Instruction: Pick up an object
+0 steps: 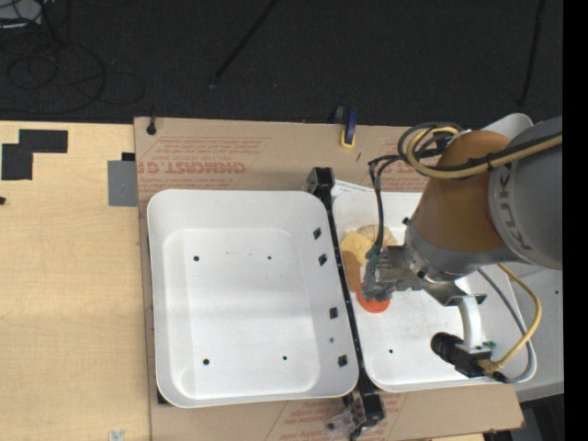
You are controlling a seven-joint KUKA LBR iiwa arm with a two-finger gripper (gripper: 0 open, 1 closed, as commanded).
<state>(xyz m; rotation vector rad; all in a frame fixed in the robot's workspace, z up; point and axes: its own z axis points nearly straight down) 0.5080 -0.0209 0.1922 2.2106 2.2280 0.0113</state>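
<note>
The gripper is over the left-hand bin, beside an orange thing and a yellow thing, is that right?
Not quite. The camera view shows the gripper over the right-hand bin, not the left-hand one, beside the orange thing and the yellow thing.

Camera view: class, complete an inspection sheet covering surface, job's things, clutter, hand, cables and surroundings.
Surface: cardboard-covered bench bearing left bin and right bin, side by side.
Job's things: yellow-tan object and orange-red object, close together in the right bin.
Clutter: nothing seen.
Hand: hand low over the orange-red object; hold cannot be told.
Cables: loose cables on the dark floor behind the bench.
Surroundings: blue-and-yellow clamp on the bench's far edge.
</note>
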